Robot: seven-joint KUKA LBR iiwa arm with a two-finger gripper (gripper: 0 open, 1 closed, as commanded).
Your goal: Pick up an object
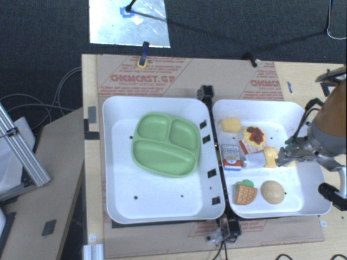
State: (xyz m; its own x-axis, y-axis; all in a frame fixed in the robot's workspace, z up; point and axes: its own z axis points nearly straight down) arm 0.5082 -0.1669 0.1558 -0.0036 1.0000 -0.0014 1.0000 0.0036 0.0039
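Note:
In the right bin (293, 112) lie several toy foods: a yellow lump (231, 125), a red-and-yellow pastry (254, 136), a small carton (231, 157), a yellow piece (270, 157), a waffle (245, 193) and a tan bun (272, 192). My gripper (286, 156) comes in from the right and sits low, right beside the yellow piece on its right. The fingers are dark and too small to make out.
The left bin (119, 199) holds a green divided plate (165, 144). A black divider with clips (212, 145) runs between the bins. The arm's body (331, 129) hangs over the right bin's right rim. Cardboard lies beneath both bins.

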